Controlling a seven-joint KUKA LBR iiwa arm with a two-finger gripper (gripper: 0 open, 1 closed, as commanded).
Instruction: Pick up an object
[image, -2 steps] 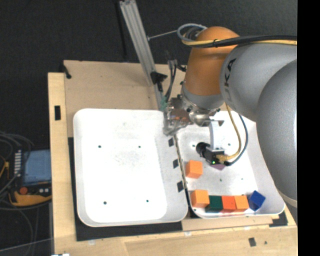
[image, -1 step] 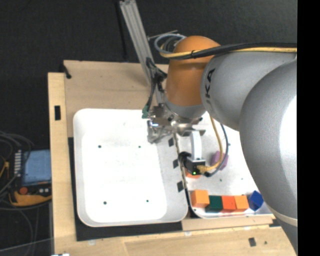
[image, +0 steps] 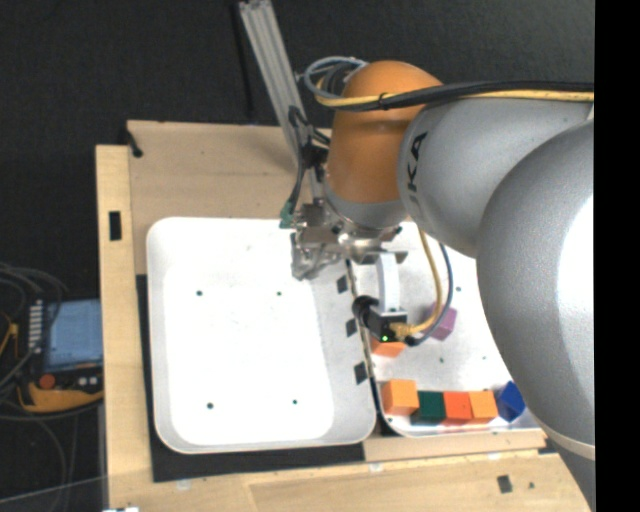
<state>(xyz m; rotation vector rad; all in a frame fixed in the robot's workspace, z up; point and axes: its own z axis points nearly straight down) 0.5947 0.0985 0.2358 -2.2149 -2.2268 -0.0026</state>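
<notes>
Gripper (image: 315, 250): hangs low over the far corner of the left-hand bin (image: 240, 330), just beside the seam with the right-hand bin (image: 468, 345). You cannot tell from this slant whether it is released or clenched; nothing shows held in it.

Item 1, nearest you: a row of small blocks along the near rim of the right-hand bin, side by side and touching or nearly so.
- From the seam end: orange block (image: 402, 395), green block (image: 432, 408), second orange block (image: 458, 406), paler orange block (image: 483, 404), blue block (image: 511, 400).
- The blue block is tucked partly under the arm (image: 520, 200).
- Handling, as a judgement: stiff, light and flat-faced, so they should stand a firm squeeze.
- Take hold across two opposite flat faces.
- The orange block at the seam end has one free side and looks the easiest. The inner ones are hemmed in by neighbours, and the rim crowds their near face.

Item 2, farther: small orange piece (image: 388, 349), close to the seam and partly covered by robot hardware. Shape unclear.

Item 3, beyond that: purple piece (image: 446, 322), half hidden behind a cable. Shape unclear.

Position against the gripper: every candidate lies in the right-hand bin, nearer you than the gripper, which stands over the other bin. The small orange piece is nearest it; the row is well apart. You should count the pick as not yet begun: a crossing of the seam and a descent are wanted.

Farthest: desk (image: 200, 170), bare board beyond both bins.
</notes>
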